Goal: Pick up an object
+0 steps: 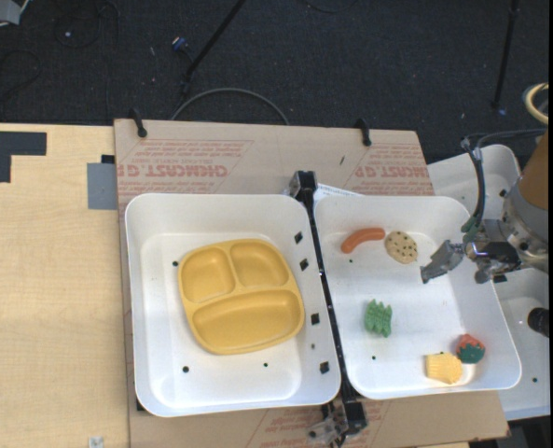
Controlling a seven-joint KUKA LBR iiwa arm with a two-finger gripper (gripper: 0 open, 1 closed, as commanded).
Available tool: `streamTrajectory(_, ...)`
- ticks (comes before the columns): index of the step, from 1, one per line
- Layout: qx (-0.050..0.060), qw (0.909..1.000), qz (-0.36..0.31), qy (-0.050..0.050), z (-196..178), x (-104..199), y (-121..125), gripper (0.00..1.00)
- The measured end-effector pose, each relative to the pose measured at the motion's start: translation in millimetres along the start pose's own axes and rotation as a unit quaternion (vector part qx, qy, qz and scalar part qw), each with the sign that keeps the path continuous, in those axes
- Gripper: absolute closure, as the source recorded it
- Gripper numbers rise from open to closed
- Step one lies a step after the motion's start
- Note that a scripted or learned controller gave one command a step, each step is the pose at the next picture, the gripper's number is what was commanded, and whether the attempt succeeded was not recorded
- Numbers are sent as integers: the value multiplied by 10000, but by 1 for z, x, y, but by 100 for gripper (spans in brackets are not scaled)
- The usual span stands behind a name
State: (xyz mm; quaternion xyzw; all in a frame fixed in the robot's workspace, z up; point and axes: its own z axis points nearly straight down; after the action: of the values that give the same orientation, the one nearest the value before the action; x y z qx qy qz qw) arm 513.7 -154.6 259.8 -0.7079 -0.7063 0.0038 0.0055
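In the right bin (416, 381) lie an orange-red sausage (362, 239), a tan speckled cookie (401, 246), a green spiky toy (379, 317), a yellow block (445, 369) and a red and green strawberry-like piece (471, 349). My gripper (463, 261) hangs over the bin's right side, right of the cookie and apart from it. Its fingers (437, 263) are spread open with nothing between them.
The left bin (155, 325) holds a yellow sectioned plate (241, 295). A black divider (315, 287) runs between the two bins. Cardboard (257, 161) lies behind them, and a wooden bench top (43, 287) extends to the left.
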Motion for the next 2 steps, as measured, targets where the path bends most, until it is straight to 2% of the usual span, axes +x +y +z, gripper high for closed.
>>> streamTrajectory(1,-58,10000,-13,-13,-6,0,2,0)
streamTrajectory(2,-22,10000,-8,0,51,-7,-5,0)
